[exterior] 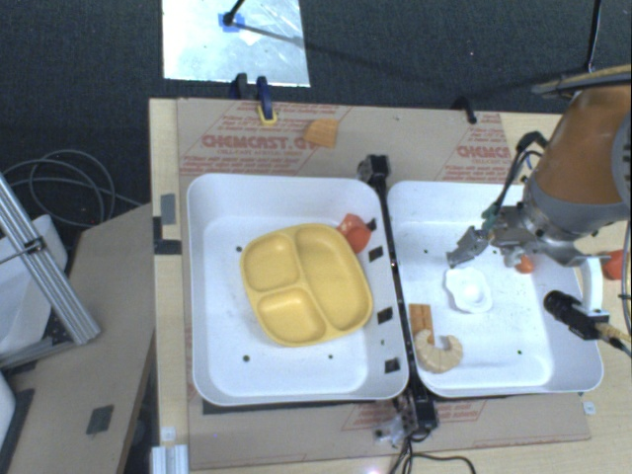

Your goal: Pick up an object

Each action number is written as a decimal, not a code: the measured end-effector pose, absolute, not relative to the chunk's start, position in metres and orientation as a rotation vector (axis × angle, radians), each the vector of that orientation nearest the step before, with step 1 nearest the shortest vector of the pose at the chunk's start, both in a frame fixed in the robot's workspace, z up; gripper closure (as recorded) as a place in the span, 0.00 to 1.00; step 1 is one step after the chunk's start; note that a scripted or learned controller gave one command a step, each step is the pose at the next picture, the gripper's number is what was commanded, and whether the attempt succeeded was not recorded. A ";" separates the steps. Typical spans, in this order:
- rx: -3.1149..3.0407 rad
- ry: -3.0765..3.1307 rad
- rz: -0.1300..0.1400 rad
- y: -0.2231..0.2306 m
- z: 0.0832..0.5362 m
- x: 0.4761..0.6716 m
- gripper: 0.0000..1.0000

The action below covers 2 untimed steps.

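Egg (467,291), a white toy with a pale yolk, lies flat in the right bin (513,358), left of centre on its floor and not in the gripper. Left to right: the left bin (217,265) holds a yellow three-part plate (301,286), flat, mid-bin. A red-orange piece (355,231) sits just off the plate's upper right corner, near the wall between the bins. A tan block (321,132) lies on the cardboard (247,141) behind the left bin, outside it. In the right bin, a brown stick (422,318) lies near the left wall, lower left of the egg. A curled tan pastry (440,354) is just below the stick; contact unclear. The gripper (464,256) hangs just beyond the egg's upper edge; can't tell if it is wide or narrow. The arm (583,166) reaches in from the right.
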State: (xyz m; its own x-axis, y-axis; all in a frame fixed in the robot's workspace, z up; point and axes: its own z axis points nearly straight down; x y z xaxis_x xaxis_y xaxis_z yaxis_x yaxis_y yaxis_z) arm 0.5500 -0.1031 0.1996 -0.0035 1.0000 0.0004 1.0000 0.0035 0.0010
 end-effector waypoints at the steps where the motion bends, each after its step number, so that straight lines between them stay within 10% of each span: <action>1: 2.202 2.218 0.018 -0.103 0.345 0.576 0.00; 2: 2.230 2.220 -0.005 -0.161 0.243 0.498 0.00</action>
State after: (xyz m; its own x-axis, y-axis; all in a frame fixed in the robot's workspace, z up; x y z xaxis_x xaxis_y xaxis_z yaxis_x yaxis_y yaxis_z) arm 0.4983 -0.1608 0.2434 0.0042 1.0000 0.0013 1.0000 -0.0041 -0.0060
